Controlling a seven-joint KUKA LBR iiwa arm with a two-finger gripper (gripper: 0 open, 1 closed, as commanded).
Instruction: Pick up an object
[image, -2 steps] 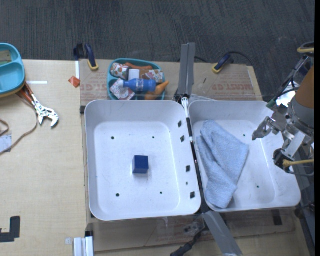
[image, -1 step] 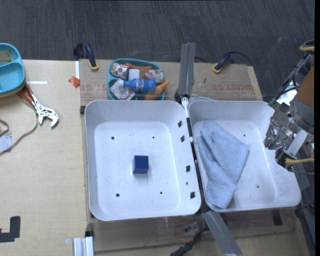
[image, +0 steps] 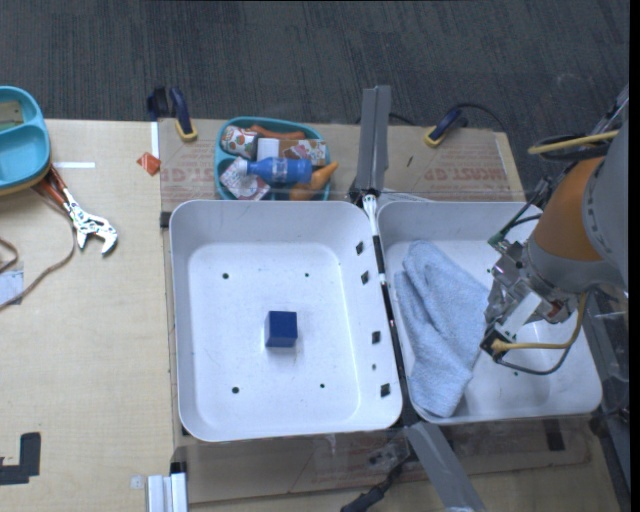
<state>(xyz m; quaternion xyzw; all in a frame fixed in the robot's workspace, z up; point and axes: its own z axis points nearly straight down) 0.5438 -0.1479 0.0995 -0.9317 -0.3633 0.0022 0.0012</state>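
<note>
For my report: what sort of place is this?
Probably a robotics lab bench: a grey arm with an orange band reaches over two shallow white plastic bins, and a metal wrench lies nearby.

A light wooden bench (image: 90, 340) stands on dark grey carpet (image: 300, 50).

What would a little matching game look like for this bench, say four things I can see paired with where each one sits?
Things:
1. blue block
2. grey towel
3. wrench
4. gripper

Places:
A. on the wooden bench, left of both bins
B. lying in the right bin, along its left side
C. alone near the middle of the left bin
D. over the right bin, just right of the towel

Pairs: 1-C, 2-B, 3-A, 4-D
</note>
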